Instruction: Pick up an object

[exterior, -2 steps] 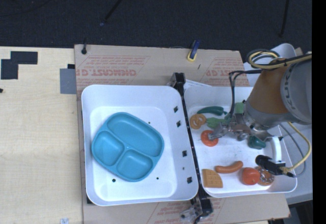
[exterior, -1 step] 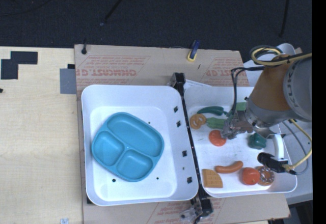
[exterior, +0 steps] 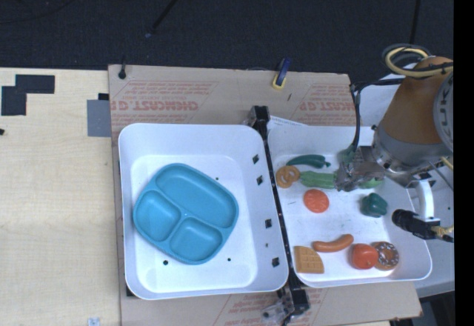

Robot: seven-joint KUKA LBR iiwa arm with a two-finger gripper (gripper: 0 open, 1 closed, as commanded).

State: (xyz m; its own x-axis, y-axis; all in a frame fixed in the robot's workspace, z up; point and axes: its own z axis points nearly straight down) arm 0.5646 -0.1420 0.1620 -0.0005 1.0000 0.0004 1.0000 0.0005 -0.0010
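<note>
Arm [exterior: 415, 117]: reaching into the right bin [exterior: 415, 273]
End effector [exterior: 354, 178]: hovering at the green pod [exterior: 320, 179]; opening unreadable
Progress: nothing lifted yet

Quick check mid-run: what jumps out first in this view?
The big blue divided plate fills the left bin. In the right bin bright toy foods lie scattered, with the pincer low over the green bean pod near the bin's far side.

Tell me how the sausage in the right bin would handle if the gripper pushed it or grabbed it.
The sausage looks rounded and smooth, so it may roll or slip from a pinch. It seems a small toy, probably light and stiff. Lying apart from the waffle, it could slide freely.
</note>
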